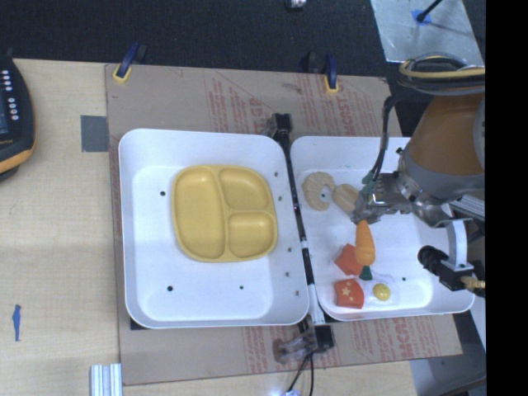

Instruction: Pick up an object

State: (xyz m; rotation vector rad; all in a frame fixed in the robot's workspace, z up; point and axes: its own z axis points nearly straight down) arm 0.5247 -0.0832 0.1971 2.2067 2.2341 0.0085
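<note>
pincer (pixel 369 207) low in right bin (pixel 412 304), open or shut: cannot tell | toy carrot (pixel 365 242) just below its tip, long axis toward pincer | judged: short descent needed

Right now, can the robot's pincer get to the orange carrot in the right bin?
Probably yes. The pincer hangs just above the top end of the orange carrot, and nothing lies on it. The red pieces crowd only its lower end.
</note>
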